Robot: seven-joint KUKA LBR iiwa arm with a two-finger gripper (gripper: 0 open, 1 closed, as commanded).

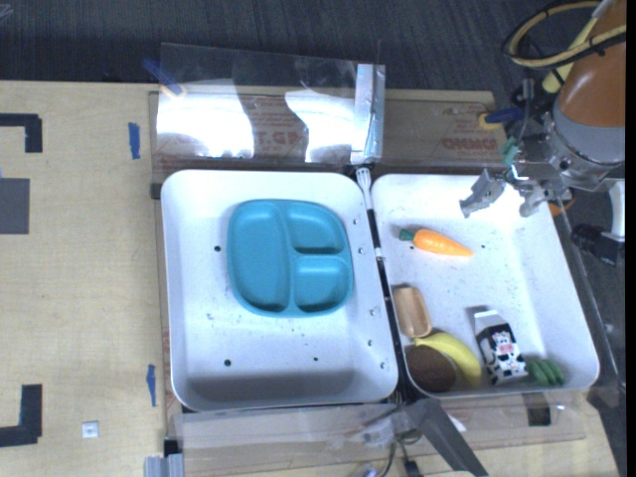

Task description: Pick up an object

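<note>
My gripper [508, 198] hangs over the far part of the right bin [542, 256], with its fingers [481, 195] spread open and nothing between them. An orange carrot [438, 243] with a green tip lies just below and to the left of the gripper, apart from it. Nearer the front of this bin lie a tan bread-like piece [411, 309], a yellow banana [454, 351], a brown round item [430, 367], a small cow-patterned carton [501, 348] and a green item [545, 371].
The left bin [189, 296] holds a blue divided plate [291, 256]. A clear plastic panel [268, 112] stands behind the bins. Yellow and black cables [542, 38] loop above the arm at the upper right. The wooden bench [70, 296] extends to the left.
</note>
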